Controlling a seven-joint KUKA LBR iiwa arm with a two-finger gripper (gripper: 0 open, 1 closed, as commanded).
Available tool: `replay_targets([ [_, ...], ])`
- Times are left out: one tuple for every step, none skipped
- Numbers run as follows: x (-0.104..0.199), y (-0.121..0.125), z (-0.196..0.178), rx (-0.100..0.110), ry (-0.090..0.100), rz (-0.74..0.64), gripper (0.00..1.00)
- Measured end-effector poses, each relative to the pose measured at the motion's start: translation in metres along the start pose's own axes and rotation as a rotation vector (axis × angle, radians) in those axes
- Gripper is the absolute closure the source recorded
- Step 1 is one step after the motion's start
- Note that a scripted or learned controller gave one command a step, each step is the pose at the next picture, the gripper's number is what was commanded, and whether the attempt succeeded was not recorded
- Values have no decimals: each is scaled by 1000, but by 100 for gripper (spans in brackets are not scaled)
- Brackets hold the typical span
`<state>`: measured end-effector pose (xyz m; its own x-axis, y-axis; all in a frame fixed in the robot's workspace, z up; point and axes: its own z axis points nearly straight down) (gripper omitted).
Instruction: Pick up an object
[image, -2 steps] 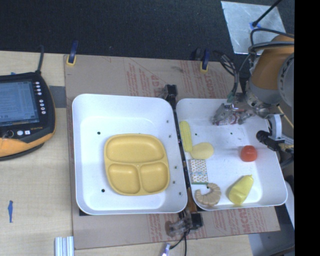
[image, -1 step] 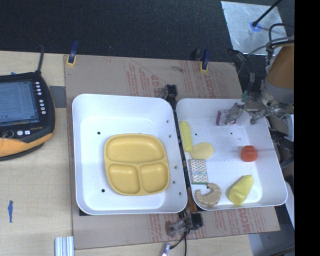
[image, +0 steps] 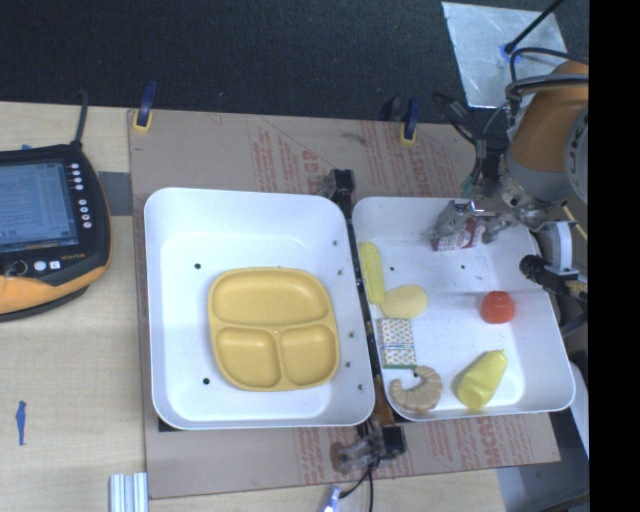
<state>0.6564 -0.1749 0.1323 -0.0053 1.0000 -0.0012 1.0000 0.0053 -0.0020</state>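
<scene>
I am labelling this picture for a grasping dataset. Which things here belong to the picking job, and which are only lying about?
Belonging to the job:
gripper, over the right bin
red ball
yellow bottle
croissant
patterned packet
pale yellow lump
yellow stick
yellow divided tray in the left bin

Just lying about:
handheld controller
blue clamps
</scene>
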Motion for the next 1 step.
replay_targets([
  [4, -38, -4, 2, 0, 1, 0],
])
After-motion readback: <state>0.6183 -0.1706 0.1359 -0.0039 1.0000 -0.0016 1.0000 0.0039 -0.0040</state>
